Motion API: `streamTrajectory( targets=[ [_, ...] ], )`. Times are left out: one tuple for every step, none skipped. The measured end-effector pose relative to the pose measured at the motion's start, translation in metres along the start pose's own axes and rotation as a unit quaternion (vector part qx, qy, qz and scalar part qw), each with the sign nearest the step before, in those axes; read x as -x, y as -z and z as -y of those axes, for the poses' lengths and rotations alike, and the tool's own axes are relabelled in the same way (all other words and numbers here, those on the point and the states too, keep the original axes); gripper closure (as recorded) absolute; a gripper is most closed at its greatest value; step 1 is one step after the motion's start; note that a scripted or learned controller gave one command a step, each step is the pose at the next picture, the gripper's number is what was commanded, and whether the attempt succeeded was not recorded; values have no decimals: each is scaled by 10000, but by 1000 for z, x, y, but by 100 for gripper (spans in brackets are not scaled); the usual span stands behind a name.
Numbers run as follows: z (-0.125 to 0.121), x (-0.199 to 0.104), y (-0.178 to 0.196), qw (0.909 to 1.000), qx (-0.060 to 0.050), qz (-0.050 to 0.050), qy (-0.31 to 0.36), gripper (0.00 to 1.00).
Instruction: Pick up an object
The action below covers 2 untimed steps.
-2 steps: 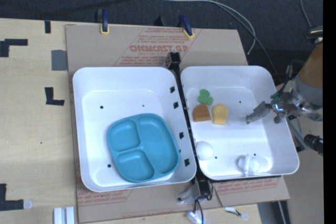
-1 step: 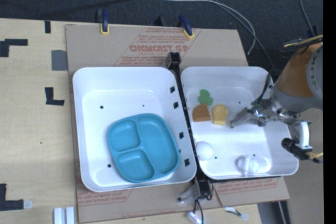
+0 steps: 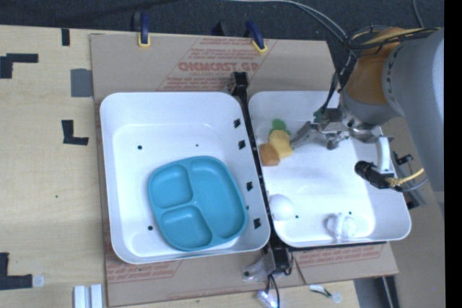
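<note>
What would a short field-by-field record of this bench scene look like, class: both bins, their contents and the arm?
left bin: holds a blue divided plate
right bin: holds a yellow and green toy, a white round object and a white crumpled object
arm: reaches in from the right, over the right bin
end effector: just right of the yellow and green toy, in the bin's upper left part
object held: cannot tell
</note>
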<state>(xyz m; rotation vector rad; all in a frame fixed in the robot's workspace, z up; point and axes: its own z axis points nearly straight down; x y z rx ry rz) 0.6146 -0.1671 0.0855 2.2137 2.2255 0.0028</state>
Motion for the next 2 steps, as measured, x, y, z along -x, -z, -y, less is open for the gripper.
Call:
streamTrajectory(
  targets=[
    [-1,-19,46,10000,1,-1,-16,0],
    [7,-60,-2,10000,-17,-1,-15,0]
  ],
)
